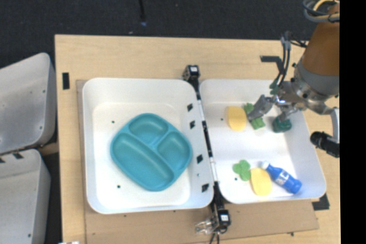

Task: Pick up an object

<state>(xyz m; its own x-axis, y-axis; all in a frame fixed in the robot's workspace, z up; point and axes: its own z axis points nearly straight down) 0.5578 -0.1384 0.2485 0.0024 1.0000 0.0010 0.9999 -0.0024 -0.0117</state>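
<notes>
camera view looks down at a slant on the table (pixel 131 54) with two white bins. the left bin (pixel 97 123) holds a teal divided plate (pixel 150 150). the right bin (pixel 297 151) holds the candidates: a yellow piece (pixel 237 118) and a green piece (pixel 254 117) near the far side, a dark teal piece (pixel 281 123) beside them, and near the front edge a green clover-like piece (pixel 242 168), another yellow piece (pixel 260 182) and a blue bottle (pixel 283 178). the end effector (pixel 273 107) hangs spread wide, straddling the gap between the green and dark teal pieces, gripping nothing. my worry is that closing there catches air, or one finger clips a piece and shoves it aside, because both lie beside the fingers, not between them.
</notes>
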